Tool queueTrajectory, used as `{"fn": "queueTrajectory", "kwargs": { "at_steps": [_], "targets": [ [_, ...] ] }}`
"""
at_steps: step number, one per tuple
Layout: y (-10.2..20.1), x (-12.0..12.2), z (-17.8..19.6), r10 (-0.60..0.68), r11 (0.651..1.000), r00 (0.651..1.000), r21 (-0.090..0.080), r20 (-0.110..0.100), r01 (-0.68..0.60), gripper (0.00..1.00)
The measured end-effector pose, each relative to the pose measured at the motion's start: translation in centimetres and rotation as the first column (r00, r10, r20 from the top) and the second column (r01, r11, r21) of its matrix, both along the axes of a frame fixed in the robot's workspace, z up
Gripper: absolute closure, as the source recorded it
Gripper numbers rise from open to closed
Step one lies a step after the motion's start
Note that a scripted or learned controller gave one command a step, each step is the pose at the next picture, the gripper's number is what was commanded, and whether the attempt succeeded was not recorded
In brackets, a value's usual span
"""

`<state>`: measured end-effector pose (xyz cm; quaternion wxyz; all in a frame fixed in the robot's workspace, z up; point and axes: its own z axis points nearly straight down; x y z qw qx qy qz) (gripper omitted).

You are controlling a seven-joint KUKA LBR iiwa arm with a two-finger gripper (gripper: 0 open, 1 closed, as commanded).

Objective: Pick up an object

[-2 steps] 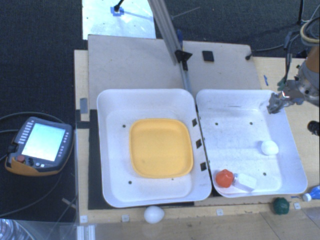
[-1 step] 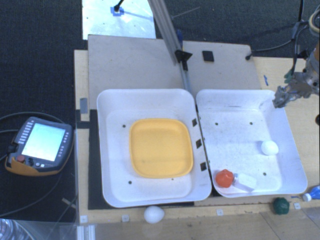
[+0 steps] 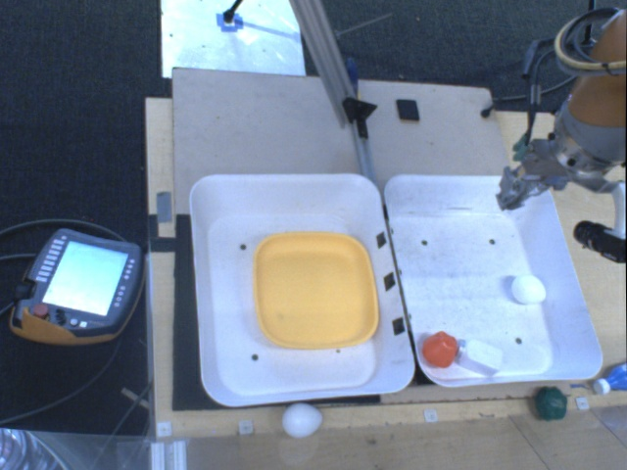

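Grey and orange-banded, the arm (image 3: 591, 116) reaches in from the right, its gripper (image 3: 513, 190) hanging over the far right corner of the right bin (image 3: 460, 233); whether the jaws are released or clenched cannot be told. Within that bin a white egg-like ball (image 3: 528, 289) lies near the right wall, and an orange-capped bottle (image 3: 460, 352) rests at the near edge. A yellow tray (image 3: 315, 289) sits in the left bin (image 3: 220, 262). Another white ball (image 3: 302, 420) lies on the tabletop (image 3: 441, 439), with a teach pendant (image 3: 76, 284) far left. No writing is readable.
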<state>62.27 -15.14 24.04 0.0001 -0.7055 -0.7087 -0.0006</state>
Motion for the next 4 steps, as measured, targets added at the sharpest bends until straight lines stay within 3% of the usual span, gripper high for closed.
{"fn": "queueTrajectory", "kwargs": {
  "at_steps": [4],
  "targets": [
    [19.9,4.4,-1.8,-0.001,1.000,1.000,0.000,0.000,0.001,1.00]
  ]
}}
